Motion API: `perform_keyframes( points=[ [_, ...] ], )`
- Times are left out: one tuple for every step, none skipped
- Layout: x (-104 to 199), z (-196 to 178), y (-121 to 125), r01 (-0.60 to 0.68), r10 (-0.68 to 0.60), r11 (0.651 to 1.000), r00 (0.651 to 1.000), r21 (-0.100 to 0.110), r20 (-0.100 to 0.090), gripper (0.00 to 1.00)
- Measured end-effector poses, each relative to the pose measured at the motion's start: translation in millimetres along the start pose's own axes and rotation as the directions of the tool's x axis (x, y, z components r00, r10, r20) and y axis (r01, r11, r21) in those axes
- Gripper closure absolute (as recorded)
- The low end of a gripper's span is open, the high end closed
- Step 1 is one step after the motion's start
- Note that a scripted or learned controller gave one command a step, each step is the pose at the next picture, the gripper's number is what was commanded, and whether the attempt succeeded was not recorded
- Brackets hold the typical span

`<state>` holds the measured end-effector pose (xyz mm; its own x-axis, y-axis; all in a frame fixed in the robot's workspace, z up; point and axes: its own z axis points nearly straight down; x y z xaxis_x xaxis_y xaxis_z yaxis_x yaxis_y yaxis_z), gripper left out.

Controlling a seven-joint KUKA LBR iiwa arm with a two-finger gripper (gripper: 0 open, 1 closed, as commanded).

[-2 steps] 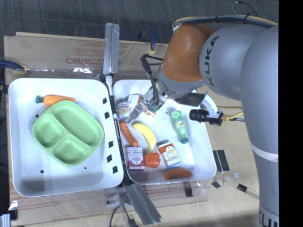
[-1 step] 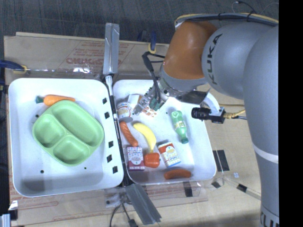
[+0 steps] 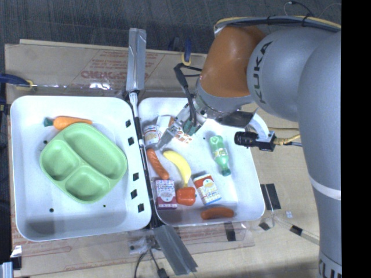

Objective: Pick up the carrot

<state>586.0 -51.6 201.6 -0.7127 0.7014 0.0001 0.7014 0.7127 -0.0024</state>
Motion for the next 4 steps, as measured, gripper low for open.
perform_keyframes(
  points=[
    [-0.5, -9.9, 0.3, 0.002, -0.002, 1.000, 1.000, 0.000, 0.001, 1.00],
    [32.0, 10.6, -5.4, -0.150, 0.150, 0.989, 0.989, 0.001, -0.003, 1.00],
    [-45.5, 18.7, -46.3, -0.399, 0.399, 0.917, 0.917, -0.001, 0.000, 1.00],
    [-69.4, -97.1, -65.0, -0.734, 0.734, 0.679, 0.679, -0.001, -0.002, 1.00]
  ],
)
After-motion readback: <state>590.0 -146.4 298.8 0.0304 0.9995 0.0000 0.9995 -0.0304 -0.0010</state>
